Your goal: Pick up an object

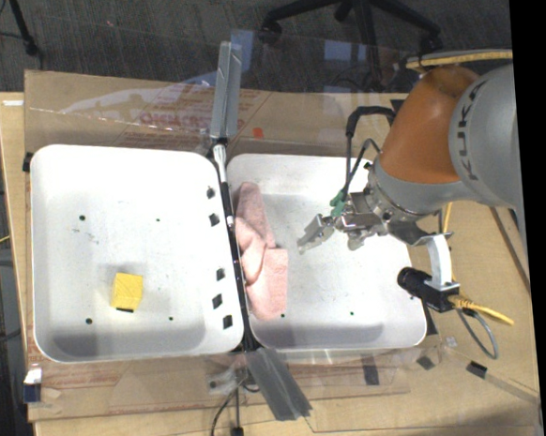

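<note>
Pink cloth lay crumpled along the left wall of the right bin, not yet picked up.
Gripper hovered just right of it, jaws apparently parted and holding nothing; the reach seemed under way, and next called for moving left and down onto the cloth. A yellow block sat in the left bin.

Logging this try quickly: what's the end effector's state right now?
End effector: over the right bin, nothing between its fingers; open or shut cannot be told.
</note>
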### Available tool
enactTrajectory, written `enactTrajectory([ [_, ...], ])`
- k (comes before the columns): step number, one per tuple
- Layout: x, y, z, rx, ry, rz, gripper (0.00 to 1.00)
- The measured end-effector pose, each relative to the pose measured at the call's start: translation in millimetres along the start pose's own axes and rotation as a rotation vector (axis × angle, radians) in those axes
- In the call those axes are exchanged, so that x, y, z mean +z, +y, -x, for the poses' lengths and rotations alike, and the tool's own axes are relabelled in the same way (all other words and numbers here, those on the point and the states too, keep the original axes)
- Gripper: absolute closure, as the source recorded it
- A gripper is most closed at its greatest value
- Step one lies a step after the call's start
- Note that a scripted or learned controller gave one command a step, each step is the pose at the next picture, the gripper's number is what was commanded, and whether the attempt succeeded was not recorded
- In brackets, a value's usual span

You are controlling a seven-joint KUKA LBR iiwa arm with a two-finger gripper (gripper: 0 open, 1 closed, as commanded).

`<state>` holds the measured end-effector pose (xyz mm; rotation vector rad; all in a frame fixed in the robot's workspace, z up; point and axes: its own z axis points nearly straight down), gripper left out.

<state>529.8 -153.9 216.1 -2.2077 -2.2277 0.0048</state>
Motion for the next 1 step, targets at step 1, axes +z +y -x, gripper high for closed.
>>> enactTrajectory([
  [1, 113.7, 58.2, 56.1, 0.167, 0.000, 0.000, 0.00],
])
